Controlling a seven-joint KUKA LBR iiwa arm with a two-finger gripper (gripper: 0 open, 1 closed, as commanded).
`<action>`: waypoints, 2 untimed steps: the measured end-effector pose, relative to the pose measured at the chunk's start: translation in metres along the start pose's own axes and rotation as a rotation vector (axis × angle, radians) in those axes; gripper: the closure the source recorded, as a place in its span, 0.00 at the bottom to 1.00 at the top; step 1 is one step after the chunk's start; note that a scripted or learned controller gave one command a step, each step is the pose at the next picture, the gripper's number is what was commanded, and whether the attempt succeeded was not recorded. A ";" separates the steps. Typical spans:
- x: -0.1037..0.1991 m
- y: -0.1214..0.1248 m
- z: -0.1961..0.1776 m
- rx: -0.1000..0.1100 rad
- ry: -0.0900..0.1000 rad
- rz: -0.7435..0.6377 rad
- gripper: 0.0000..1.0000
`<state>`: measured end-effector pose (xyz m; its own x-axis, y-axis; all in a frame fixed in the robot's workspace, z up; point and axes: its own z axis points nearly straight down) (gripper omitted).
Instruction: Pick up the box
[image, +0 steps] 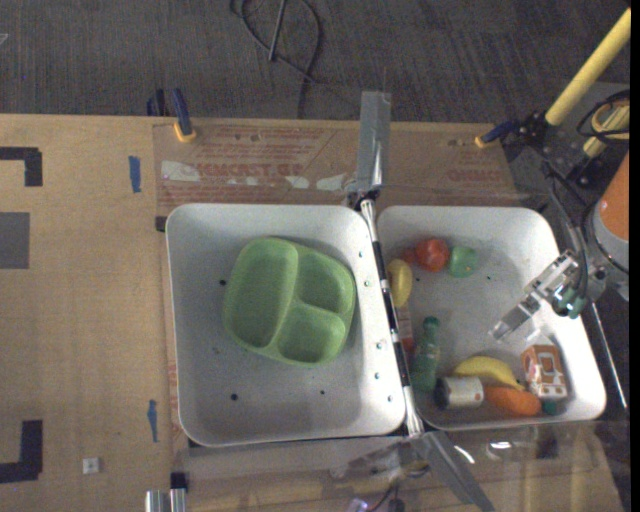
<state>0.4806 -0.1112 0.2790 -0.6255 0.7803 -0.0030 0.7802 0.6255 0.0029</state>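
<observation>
Gripper (520, 312) hangs over the right bin (487, 222), fingers spread open, nothing between them. Box (543, 370) lies near that bin's front right corner, just below the gripper, beside a banana (487, 368) and a carrot (513, 401). Green plate (290, 299) occupies left bin.

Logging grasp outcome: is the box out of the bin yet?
No. The box lies in the right bin, near its front right corner beside the carrot; the gripper is above-left, apart from it.

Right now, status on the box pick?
Gripper over right bin, holding nothing. Box at bin's near-right corner, untouched. Carrot and banana crowd it.
</observation>
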 end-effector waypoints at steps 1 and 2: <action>-0.016 -0.012 -0.112 -0.002 -0.004 -0.343 0.00; -0.079 -0.063 -0.104 -0.001 -0.007 -0.700 0.00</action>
<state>0.4809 -0.2121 0.3828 -0.9810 0.1937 -0.0105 0.1937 0.9811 -0.0014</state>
